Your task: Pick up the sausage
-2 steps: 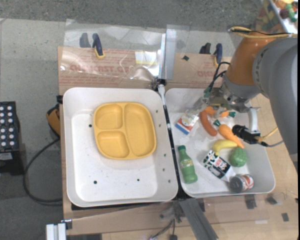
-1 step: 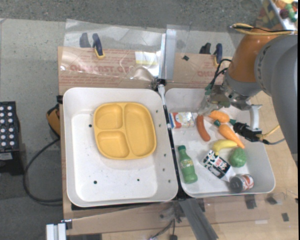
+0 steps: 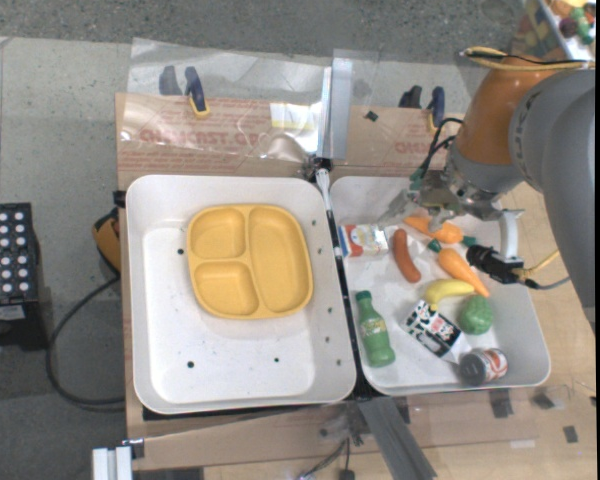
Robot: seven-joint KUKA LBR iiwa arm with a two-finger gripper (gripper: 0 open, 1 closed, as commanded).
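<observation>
You have the sausage (image 3: 407,256) lying in the right bin (image 3: 525,363), in its upper left part, a reddish piece running roughly top to bottom with a slight lean. It rests on the bin floor, free of the arm. Just left of it sits a small white and red packet (image 3: 365,239); just right of it, a carrot (image 3: 463,269) points down toward the lower right, and a smaller orange piece (image 3: 441,232) lies above that.

Look a little above and to the right of the sausage and you find the gripper (image 3: 427,206), low over the top edge of the right bin, under the orange band of the arm (image 3: 540,118) that fills the upper right of the frame. The sausage is near the gripper but apart from it, below and slightly left. You cannot tell from this angle how the gripper stands, spread or closed; nothing is seen held in it.

Further down the right bin you see a yellow banana (image 3: 448,290), a green round fruit (image 3: 475,315), a black and white carton (image 3: 432,329), a can (image 3: 483,366) near the lower right corner, and a green bottle (image 3: 374,330) along the left wall.

The left bin (image 3: 170,358) holds a yellow divided plate (image 3: 250,260) in its upper middle. Both bins sit side by side on the table (image 3: 570,408).
</observation>
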